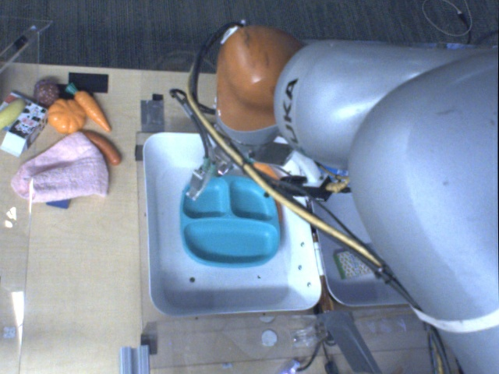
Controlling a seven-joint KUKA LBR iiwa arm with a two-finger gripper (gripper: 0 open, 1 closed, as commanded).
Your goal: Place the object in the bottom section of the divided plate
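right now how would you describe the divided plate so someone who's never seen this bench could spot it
Find the white bin on the left of the bench, under the grey arm's orange band. The divided plate lies flat inside it, beneath the gripper. It is the bright blue thing there, with raised ridges splitting it into sections.

One fixed camera looks down slantwise on the bench (78,271); the arm (390,131) enters from three o'clock, close.

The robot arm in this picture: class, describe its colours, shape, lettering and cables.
The arm is thick, rounded and glossy grey, with an orange band above the wrist. Black KUKA lettering runs down the grey shell. Black and yellowish cables loop beside it towards a small metallic claw.
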